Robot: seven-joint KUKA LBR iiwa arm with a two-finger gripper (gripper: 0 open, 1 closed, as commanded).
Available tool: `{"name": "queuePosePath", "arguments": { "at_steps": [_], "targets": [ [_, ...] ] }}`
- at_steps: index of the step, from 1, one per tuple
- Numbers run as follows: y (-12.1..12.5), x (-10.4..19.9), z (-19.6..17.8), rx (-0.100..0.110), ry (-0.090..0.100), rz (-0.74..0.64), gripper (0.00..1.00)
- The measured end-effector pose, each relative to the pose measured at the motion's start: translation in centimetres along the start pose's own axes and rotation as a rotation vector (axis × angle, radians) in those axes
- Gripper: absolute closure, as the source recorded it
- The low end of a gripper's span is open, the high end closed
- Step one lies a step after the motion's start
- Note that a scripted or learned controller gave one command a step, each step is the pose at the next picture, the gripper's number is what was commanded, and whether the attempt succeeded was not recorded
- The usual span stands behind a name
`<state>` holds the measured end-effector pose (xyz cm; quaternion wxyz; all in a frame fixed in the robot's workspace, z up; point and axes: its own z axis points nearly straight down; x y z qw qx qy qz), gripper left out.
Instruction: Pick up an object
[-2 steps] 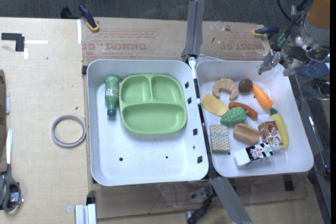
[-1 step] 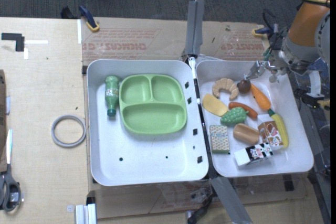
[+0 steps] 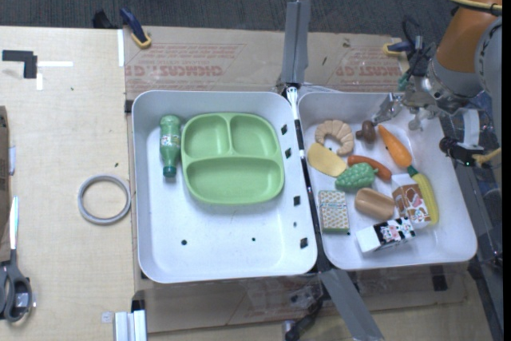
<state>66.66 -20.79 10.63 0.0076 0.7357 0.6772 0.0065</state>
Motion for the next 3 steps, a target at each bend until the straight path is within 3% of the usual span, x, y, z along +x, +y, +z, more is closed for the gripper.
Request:
{"name": "queuePosePath", "arguments": {
  "at_steps": [1, 2, 3],
  "targets": [
    [-4.0, 2.1, 1.3, 0.018, -0.002, 0.033, 0.0],
    [-4.0, 2.0, 0.3, 0.018, -0.002, 0.035, 1.0],
    [-1.1, 7.5, -10.5, 0.02, -0.001, 0.065, 1.0]
  ]
}}
